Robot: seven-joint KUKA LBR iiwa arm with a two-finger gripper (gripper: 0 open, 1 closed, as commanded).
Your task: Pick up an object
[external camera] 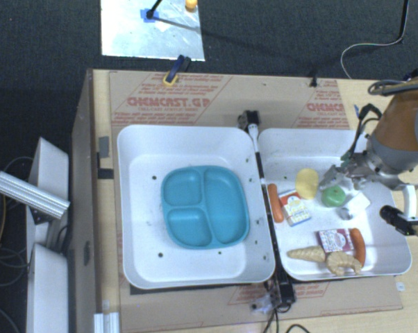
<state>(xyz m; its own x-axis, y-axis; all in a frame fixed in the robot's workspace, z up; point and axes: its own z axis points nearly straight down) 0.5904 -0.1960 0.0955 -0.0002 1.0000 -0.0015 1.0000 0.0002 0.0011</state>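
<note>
Blue plastic catches the eye first: a divided plate [205,207] sits alone in the middle of the left bin [136,151], out of the way of the picking, I'd judge. Both bins rest side by side on the table [216,92], which is covered with printed cardboard. Crossing the divider, the right bin [389,255] holds the toy food, scattered loosely so that each piece can be reached from above. An orange sausage [275,203] lies along the left wall, a small printed packet [295,209] just beside it, and a pale yellow piece [307,183] just above that. Toward the front lie a cone-shaped pastry [309,254], a dark red packet [335,241] and a second sausage [359,246].

The likely target is the green ball [334,196], round, smooth and bright, near the bin's middle. The tool [342,179] hangs right over it, touching or nearly so; whether its fingers are spread or pressed together I cannot tell.
</note>
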